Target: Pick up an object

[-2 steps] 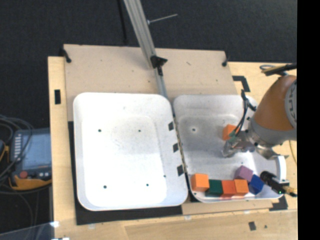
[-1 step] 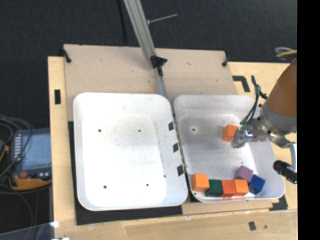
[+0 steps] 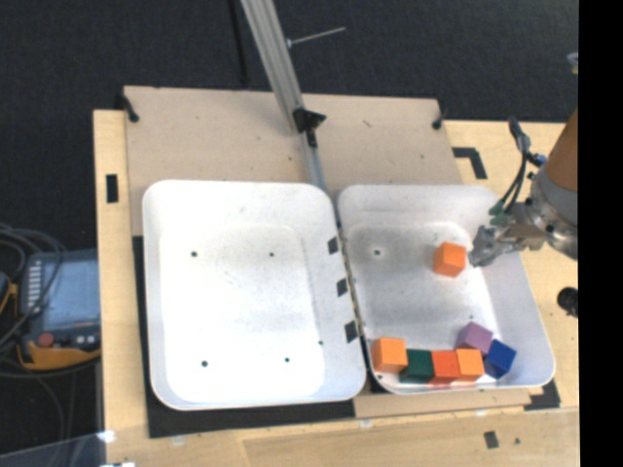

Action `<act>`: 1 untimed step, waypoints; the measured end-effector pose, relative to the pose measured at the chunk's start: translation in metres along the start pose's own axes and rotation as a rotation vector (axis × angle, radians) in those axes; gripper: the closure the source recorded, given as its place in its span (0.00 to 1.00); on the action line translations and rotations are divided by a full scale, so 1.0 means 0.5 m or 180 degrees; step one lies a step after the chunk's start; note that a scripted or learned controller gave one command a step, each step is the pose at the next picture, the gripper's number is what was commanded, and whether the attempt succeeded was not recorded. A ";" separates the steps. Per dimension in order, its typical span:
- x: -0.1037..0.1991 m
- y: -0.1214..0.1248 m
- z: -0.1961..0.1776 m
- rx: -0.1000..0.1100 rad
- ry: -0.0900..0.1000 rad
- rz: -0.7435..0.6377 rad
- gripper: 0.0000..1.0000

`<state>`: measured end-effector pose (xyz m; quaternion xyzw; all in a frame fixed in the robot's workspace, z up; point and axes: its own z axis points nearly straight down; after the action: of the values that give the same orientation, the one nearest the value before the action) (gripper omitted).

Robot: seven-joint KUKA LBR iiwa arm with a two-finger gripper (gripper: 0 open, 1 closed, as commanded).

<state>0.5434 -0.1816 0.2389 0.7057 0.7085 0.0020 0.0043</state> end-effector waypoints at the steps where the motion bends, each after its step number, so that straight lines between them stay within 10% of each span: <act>1: -0.002 0.002 -0.032 0.0018 0.0008 -0.0007 1.00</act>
<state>0.5443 -0.1825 0.2549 0.7049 0.7093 0.0008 0.0015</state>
